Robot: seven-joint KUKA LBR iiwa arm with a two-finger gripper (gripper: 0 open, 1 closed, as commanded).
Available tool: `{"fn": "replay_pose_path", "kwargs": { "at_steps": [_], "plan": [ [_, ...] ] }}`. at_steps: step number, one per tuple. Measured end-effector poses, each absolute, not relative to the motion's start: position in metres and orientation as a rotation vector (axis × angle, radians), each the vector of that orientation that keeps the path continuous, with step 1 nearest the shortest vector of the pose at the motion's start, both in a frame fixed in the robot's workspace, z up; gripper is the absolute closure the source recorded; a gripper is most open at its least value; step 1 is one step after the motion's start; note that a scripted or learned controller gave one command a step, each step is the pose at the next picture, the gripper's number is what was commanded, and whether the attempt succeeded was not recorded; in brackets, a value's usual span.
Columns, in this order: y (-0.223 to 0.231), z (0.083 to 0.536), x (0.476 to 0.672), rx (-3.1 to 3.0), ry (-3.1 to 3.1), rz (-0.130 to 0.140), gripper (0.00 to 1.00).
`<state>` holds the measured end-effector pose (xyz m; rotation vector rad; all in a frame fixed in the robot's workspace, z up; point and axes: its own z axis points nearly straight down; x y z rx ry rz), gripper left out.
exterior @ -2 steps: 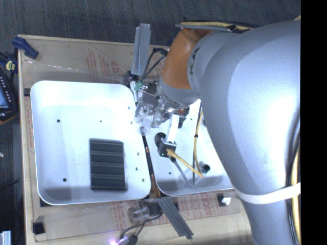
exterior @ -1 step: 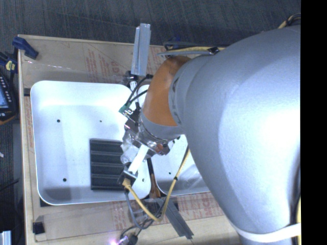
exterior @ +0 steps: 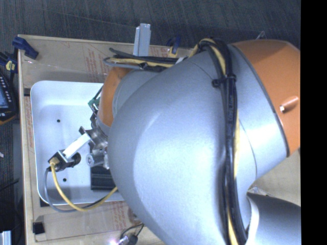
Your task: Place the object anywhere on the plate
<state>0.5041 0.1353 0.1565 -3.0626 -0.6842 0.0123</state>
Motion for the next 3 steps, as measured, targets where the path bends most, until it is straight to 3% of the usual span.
{"fn": "replay_pose_path", "kwargs": {
  "at_steps": [1, 2, 3],
  "plan": [
    [0.125, 0.124, 0.558, -2.855, -1.305, 0.006, 1.00],
    [0.005, 0.191, 0.569, -2.591, -1.773, 0.005, 1.00],
    [0.053, 0.195, 0.478, -2.365, -2.060, 0.009, 1.00]
  ]
}}
